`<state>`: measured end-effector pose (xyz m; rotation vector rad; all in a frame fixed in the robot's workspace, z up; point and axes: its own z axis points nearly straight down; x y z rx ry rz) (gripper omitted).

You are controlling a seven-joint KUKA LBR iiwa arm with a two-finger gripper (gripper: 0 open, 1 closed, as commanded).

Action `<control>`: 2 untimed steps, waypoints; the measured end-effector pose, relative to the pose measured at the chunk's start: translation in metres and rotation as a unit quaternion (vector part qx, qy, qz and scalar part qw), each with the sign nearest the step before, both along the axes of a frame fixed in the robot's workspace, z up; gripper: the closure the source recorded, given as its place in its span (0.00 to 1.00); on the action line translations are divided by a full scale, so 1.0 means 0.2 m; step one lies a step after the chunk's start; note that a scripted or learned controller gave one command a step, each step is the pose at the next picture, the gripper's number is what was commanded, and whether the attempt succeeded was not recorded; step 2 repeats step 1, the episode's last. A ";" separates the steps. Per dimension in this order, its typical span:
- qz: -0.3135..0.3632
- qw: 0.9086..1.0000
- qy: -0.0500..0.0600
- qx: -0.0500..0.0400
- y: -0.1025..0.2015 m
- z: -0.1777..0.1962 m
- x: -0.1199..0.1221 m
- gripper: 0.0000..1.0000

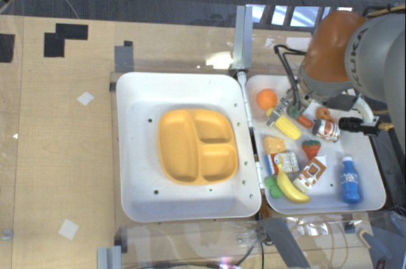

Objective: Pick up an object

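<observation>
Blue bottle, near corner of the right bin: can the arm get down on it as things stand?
Probably yes. The blue bottle lies apart from the other toys, with nothing on top; the gripper is over the corn.

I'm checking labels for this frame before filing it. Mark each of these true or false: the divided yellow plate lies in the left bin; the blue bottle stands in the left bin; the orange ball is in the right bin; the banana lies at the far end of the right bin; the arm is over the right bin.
1. The divided yellow plastic plate lies in the left white bin: true.
2. The blue bottle is in the left bin: false, it lies in the right white bin.
3. The orange ball is in the right bin: true.
4. The yellow banana lies at the far end: false, near the front edge.
5. The grey arm is over the right bin: true.
</observation>
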<state>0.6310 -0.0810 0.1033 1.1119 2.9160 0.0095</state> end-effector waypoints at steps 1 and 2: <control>-0.174 0.985 0.005 0.004 0.26 0.43 0.11 1.00; -0.174 0.985 0.005 0.004 0.26 0.43 0.11 1.00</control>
